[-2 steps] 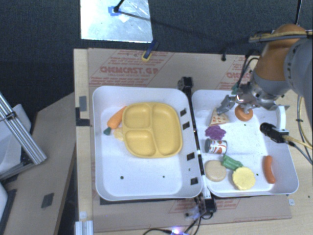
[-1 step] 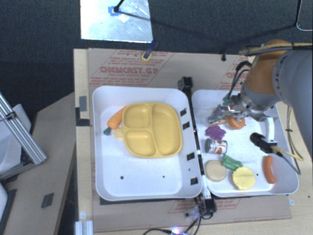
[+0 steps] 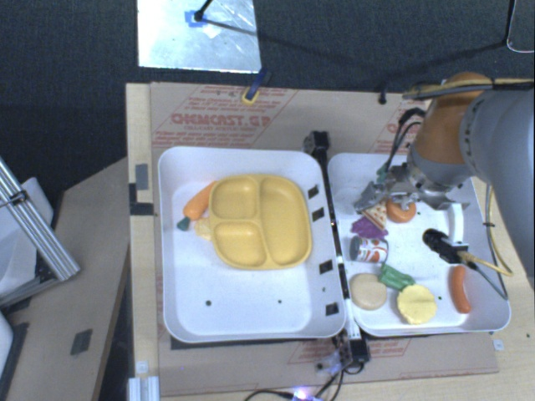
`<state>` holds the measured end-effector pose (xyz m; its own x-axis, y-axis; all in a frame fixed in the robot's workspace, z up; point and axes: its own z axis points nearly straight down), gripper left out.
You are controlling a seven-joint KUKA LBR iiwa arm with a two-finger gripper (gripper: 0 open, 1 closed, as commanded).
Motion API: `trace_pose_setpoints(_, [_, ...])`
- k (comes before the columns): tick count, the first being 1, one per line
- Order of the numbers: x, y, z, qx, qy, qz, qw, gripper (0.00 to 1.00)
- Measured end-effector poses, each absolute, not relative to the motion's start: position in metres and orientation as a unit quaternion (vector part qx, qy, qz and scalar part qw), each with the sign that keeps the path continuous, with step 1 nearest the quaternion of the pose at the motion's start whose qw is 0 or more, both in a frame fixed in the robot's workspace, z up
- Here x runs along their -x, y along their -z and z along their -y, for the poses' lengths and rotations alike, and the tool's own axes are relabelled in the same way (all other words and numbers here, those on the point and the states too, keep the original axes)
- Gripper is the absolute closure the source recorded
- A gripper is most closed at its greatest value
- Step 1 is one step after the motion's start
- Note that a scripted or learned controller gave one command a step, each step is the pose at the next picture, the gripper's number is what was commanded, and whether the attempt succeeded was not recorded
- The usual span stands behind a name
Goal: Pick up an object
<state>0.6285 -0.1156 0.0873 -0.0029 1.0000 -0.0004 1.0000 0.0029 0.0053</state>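
Note:
My gripper (image 3: 374, 197) hangs low over the upper left part of the right bin (image 3: 485, 312), the grey arm coming in from the right. Just below it lie a purple bunch of grapes (image 3: 368, 226) and a small pale wedge (image 3: 379, 216). An orange round piece (image 3: 401, 212) sits right beside the gripper. Further down are a small can (image 3: 368, 249), a green piece (image 3: 394, 276), a beige round (image 3: 368, 291), a yellow lump (image 3: 416, 304) and a red sausage (image 3: 459, 289).
The left bin (image 3: 180, 307) holds a yellow divided plate (image 3: 255, 221) with an orange carrot (image 3: 199, 200) at its left edge. A black divider (image 3: 328, 224) runs between the two bins. A metal sheet (image 3: 196, 23) lies beyond the bench.

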Motion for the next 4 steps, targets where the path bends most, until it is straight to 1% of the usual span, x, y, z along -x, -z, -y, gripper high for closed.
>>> trace_pose_setpoints(1, [-0.63,-0.1,0.118,-0.706,-0.0021,-0.708,0.006,1.0])
trace_pose_setpoints(2, [-0.634,-0.159,0.125,-0.707,-0.0001,-0.708,0.0,1.0])
trace_pose_setpoints(3, [-0.639,-0.223,0.12,-0.705,-0.0028,-0.709,0.004,1.0])
trace_pose_setpoints(4, [-0.64,-0.225,0.12,-0.705,-0.0011,-0.709,0.001,1.0])
